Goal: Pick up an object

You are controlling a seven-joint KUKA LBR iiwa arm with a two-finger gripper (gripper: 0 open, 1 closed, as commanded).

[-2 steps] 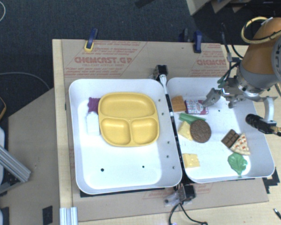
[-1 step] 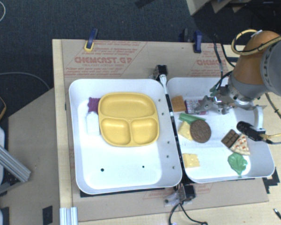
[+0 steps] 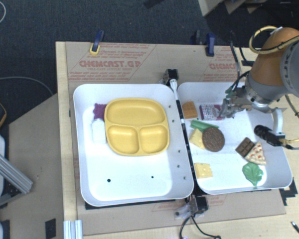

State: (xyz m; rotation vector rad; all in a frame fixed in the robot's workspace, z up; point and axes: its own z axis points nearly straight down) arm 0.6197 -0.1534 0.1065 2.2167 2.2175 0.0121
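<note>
1. Camera view: the gripper (image 3: pixel 229 107) hangs low at the right bin's (image 3: pixel 279 180) 12 o'clock edge, just beside a pink-and-white packet (image 3: pixel 208 112); whether it is open or closed cannot be told.
2. A brown round cookie (image 3: pixel 213 139) lies at the packet's 6 o'clock.
3. A yellow divided tray (image 3: pixel 137 126) sits in the left bin (image 3: pixel 129 190).

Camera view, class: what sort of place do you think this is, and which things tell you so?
Most likely a robotics lab bench set up for grasping trials. A robot arm reaches over two white bins, the right one scattered with toy food such as a pizza slice; clamps hold the board, and cables trail over the carpet.
</note>
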